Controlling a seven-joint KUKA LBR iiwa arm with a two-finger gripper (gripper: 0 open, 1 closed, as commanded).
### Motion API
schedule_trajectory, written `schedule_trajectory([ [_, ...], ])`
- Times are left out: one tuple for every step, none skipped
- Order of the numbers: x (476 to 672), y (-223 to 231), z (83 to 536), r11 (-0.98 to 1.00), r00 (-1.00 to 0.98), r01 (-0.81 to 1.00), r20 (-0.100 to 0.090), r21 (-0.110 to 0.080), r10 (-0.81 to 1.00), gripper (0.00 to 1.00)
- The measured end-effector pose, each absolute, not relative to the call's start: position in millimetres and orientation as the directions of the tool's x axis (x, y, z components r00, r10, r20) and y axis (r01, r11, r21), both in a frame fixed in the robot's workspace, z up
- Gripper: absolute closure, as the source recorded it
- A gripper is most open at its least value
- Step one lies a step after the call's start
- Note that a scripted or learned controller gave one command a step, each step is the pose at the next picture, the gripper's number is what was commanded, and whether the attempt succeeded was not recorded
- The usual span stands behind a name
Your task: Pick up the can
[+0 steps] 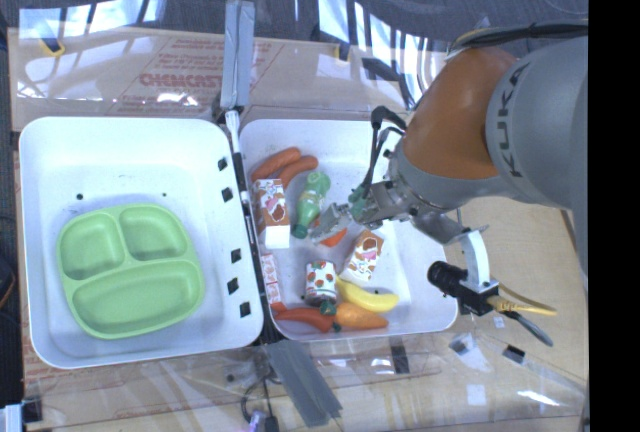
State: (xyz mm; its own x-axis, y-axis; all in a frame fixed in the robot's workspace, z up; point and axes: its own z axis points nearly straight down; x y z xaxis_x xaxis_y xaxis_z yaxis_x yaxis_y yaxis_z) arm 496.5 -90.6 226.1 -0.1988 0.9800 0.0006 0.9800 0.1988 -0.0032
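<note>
Two white bins fill most of what we see, and over the right bin (425, 315) hangs the biggest thing of all, the grey arm (500, 130) with its orange band, reaching in from the right. We find the left bin (60, 160) holding a green divided plate (130, 268) toward its near side. The right bin is crowded with toy food. The gripper (345, 217) sits low over the middle of that pile, beside a green bottle (310, 198); we cannot tell how far its fingers are parted or whether anything is between them. Two sausages (283, 163) lie at the far left of the bin, a banana (366, 297) and a carrot (360, 318) at the near edge. The can (321, 282), small with a red-and-white label, stands just left of the banana, near of the gripper and apart from it
</note>
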Motion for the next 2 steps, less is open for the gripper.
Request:
schedule_trajectory([
  [478.8,-104,107,0.234,-0.234,0.972,0.003,-0.004,0.972,0.0],
  [478.0,-106,183,0.45,-0.45,0.893,0.001,-0.001,0.893,0.0],
])
